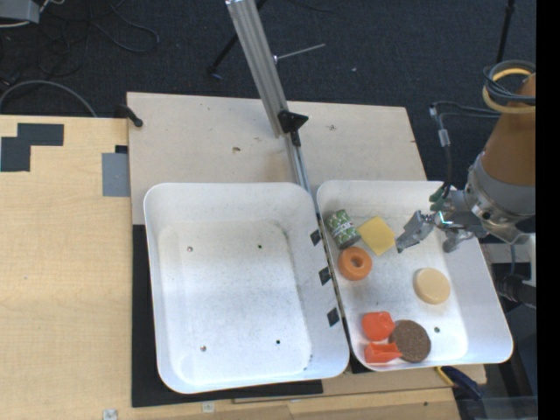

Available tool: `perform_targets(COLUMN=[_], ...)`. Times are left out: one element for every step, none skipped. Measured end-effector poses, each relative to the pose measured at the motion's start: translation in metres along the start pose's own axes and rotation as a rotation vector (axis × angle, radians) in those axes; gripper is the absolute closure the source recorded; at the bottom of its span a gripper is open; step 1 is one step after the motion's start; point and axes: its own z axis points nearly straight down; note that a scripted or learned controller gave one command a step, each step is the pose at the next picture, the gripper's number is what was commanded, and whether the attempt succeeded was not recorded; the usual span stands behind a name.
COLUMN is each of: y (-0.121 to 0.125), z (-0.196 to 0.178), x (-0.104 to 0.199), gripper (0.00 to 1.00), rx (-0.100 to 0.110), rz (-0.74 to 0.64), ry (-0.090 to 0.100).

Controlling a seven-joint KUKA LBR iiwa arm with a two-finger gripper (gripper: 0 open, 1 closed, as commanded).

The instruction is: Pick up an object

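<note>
The objects all lie in the right bin. Nearest the gripper is a yellow block, flat on the bin floor in the upper middle. Just left of it, close to the bin's left wall, sits a small green-and-white patterned piece. Below these two lies an orange ring with a dark hole in its middle. To the right of the ring, well apart from it, is a pale cream disc. Toward the bin's near edge a red-orange piece lies touching a brown round pad, and a second red-orange bit shows just beneath them.

The gripper hangs over the upper right part of this bin, just right of the yellow block and above the cream disc. One grey finger slants down and to the left; the other is hard to make out against the wrist, so how wide the gripper stands cannot be told. Nothing is seen between its fingers. The arm reaches in from the right, its tan-orange band above the grey wrist, with cables looping at the top.

The left bin lies beside the right one, their rims meeting at a row of black clips. A slanted aluminium rail rises behind the bins from the pale board.
</note>
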Motion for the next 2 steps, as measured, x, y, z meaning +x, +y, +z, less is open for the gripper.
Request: perform_targets(y=[0.001,0.008], z=[-0.002,0.045], x=[-0.001,-0.002], gripper=[0.00,0.00], rx=[-0.005,0.001], rz=[0.004,0.002], ry=[-0.001,0.000])
